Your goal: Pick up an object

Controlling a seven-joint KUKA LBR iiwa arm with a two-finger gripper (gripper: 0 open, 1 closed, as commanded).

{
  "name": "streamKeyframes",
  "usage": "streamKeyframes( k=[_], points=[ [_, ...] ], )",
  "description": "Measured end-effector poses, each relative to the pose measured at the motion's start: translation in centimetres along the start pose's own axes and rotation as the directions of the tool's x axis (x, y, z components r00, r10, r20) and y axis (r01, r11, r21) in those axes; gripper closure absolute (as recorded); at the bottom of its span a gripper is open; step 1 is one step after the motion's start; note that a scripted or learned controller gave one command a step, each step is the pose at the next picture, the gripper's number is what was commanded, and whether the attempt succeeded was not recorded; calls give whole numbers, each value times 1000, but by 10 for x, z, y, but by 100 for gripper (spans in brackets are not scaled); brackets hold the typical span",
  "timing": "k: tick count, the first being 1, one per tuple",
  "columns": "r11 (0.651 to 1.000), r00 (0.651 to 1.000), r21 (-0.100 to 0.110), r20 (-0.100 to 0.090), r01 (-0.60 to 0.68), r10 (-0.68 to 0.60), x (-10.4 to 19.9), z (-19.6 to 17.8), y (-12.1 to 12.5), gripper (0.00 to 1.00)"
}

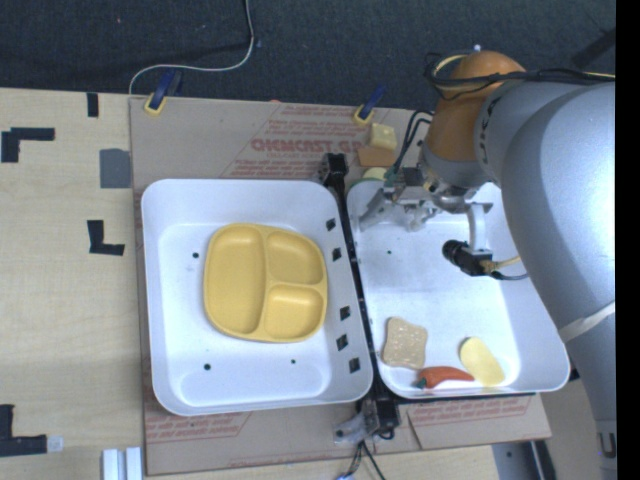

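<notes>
Reaching in from the right, the grey arm (560,188) hangs over the far end of the right bin (545,368), its gripper (420,206) low near that bin's far left corner. Whether the fingers are open or closed cannot be told from this angle, and nothing shows between them.

Two shallow white bins sit side by side on the tabletop (60,298). The left bin (170,368) holds one yellow divided plate (265,281) with three compartments, lying flat near the middle.

The right bin holds three small things, all at its near end, well apart from the gripper: one tan slice of bread (405,343) lying flat, one pale yellow oval piece (483,361) near the right corner, and one red-orange pepper (444,376) between and just in front of them. The pepper's long axis runs left to right, along the bin's near wall, with its darker end to the left.
</notes>
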State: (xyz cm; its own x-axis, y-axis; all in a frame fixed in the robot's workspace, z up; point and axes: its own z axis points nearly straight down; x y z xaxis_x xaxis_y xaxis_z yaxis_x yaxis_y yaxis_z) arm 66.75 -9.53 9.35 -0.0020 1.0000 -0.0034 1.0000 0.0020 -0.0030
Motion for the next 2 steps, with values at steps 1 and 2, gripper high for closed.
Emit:
streamKeyframes(
  k=[1, 2],
  points=[
    [1000, 1000, -3, -3, -2, 2, -6, 9, -35, 0],
    [1000, 1000, -4, -3, 0, 0, -7, 9, 0, 0]
  ],
)
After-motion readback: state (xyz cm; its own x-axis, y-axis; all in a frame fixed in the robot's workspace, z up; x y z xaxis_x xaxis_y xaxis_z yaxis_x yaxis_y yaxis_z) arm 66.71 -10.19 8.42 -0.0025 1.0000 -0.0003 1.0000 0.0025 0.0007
